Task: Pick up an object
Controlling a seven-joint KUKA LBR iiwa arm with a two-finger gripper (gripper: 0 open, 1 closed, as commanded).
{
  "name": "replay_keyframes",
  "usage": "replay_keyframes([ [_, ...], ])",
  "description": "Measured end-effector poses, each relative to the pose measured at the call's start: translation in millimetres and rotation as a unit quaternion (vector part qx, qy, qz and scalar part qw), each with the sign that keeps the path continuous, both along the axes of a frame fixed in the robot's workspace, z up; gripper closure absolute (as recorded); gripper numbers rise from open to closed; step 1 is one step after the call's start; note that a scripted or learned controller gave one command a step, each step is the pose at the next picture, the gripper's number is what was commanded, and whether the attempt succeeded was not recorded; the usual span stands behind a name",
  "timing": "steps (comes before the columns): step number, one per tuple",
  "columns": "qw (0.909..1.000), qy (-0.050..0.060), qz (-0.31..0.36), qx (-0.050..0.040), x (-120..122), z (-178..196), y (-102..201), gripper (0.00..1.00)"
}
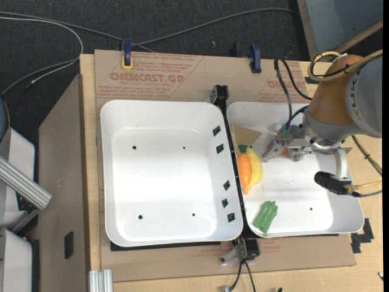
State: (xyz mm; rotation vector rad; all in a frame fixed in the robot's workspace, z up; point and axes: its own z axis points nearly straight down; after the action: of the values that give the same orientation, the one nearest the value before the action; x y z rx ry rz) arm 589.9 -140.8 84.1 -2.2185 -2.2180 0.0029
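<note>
In the right bin [340, 227], an orange object [244, 170] and a yellow one [255, 166] lie together against the left wall. A green object [265, 216] rests near the bin's front edge. My gripper [284, 149] hangs over the upper middle of this bin, just right of the orange and yellow pair and apart from them. Nothing shows between its tips. The grey arm with its orange band [331, 99] comes in from the right.
The left bin [104, 163] stands beside the right one, with a black divider strip [228, 163] between them. Both sit on a cardboard sheet [170, 72] held by clamps [126, 55] at the back. Cables [292, 84] trail by the arm. A black part [331, 182] sticks out below the wrist.
</note>
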Motion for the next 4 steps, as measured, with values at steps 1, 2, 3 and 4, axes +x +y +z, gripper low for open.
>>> replay_keyframes([
  [1,1.0,-0.002,0.0,0.0001,1.4,12.5,0.4,1.0],
  [2,1.0,-0.005,0.0,-0.0013,-1.4,57.2,-1.5,1.0],
  [3,1.0,-0.007,0.001,-0.0016,7.6,119.8,-0.5,1.0],
  [4,1.0,-0.004,0.001,-0.0011,8.8,141.8,0.0,1.0],
])
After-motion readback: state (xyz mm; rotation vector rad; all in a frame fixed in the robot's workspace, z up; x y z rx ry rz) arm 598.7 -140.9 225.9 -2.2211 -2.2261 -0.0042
